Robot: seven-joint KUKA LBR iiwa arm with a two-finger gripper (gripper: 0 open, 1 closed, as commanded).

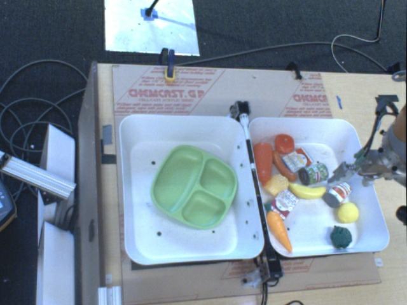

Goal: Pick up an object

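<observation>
Nothing lifted yet: the tool (348,168) hovers at the right bin's (375,230) edge, its grip impossible to read, while the small can (334,194), banana (307,191) and lemon (347,213) lie just below it.

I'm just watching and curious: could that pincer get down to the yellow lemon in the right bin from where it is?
Probably yes. The pincer sits just above the right bin, and the lemon lies uncovered, with a small can close beside it.
</observation>
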